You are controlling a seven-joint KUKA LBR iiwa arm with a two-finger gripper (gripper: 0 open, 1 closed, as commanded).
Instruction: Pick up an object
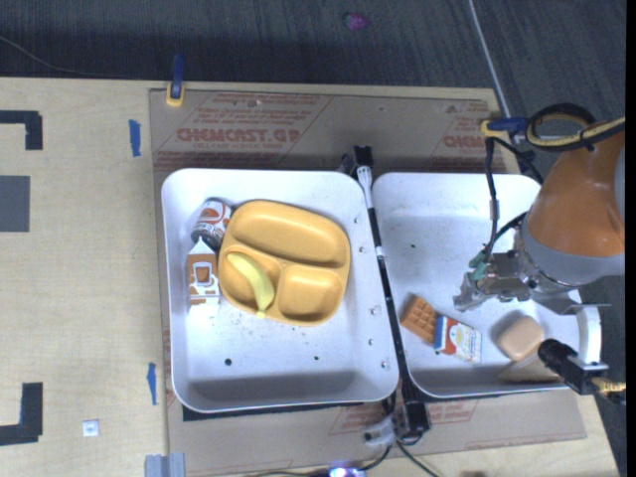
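Jaws (475,288) over right bin (437,199); their opening cannot be told. Waffle (418,318) and tan block (519,337) lie nearby.

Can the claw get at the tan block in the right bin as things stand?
Probably yes. The tan block lies uncovered in the right bin, just beside the claw, with only a packet nearby.

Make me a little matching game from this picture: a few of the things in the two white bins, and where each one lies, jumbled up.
Things:
1. yellow divided tray
2. banana
3. can
4. tan block

Places:
A. right bin, near the arm
B. in the tray's lower left compartment
C. middle of the left bin
D. left bin, at the tray's upper left

Pairs: 1-C, 2-B, 3-D, 4-A
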